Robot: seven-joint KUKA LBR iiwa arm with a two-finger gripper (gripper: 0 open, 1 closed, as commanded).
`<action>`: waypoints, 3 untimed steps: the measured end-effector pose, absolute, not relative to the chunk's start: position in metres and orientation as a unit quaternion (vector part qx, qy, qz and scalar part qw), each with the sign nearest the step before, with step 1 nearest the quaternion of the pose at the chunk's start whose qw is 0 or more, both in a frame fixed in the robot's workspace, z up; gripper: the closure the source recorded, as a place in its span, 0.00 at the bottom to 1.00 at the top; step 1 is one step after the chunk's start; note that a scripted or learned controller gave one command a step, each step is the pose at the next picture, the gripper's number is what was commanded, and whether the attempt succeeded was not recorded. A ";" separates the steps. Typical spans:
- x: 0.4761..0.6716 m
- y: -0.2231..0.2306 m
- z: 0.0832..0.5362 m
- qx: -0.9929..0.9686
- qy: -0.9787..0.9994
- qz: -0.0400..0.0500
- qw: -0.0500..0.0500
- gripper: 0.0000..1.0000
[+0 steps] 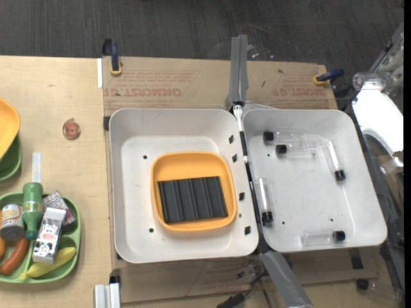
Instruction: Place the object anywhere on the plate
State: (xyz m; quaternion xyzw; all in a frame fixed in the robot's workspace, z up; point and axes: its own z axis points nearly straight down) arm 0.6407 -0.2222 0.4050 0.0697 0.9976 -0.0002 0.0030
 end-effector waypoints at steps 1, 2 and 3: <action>0.551 -0.222 0.327 -0.058 0.998 0.001 0.000 1.00; 0.618 -0.222 0.396 -0.185 0.983 0.000 0.003 1.00; 0.660 -0.223 0.442 -0.300 0.954 0.000 0.003 1.00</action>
